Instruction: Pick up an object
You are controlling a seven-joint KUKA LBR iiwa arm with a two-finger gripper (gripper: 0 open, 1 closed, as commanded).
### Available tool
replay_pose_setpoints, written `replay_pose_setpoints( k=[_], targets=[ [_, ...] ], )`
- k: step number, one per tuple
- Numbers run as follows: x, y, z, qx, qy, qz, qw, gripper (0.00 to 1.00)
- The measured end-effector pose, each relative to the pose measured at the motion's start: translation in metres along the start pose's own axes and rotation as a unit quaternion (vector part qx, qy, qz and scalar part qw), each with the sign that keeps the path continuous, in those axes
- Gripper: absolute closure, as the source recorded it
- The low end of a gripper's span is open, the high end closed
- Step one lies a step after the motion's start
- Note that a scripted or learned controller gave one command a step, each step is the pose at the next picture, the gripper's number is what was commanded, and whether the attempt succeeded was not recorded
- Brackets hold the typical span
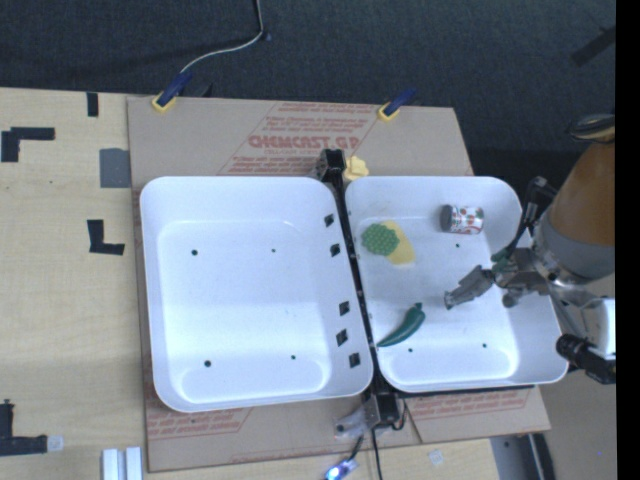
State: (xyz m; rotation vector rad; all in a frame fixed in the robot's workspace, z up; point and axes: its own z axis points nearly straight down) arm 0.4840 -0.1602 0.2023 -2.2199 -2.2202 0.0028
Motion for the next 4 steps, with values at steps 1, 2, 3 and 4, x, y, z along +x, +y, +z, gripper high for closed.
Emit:
replay_pose_setpoints(
  k=[1, 2, 3, 4],
  targets=[
    [0.064, 0.056, 0.118, 0.0, 0.001, -0.004, 1.0, 0.0],
    [0.053, 0.116, 0.117, -0.003, -0.001, -0.001, 1.0, 0.0],
    [0.055, 0.182, 0.117, -0.004, -0.001, -0.002, 1.0, 0.0],
    [0.054, 0.179, 0.107, 0.002, -0.001, -0.001, 1.0, 1.0]
  ],
)
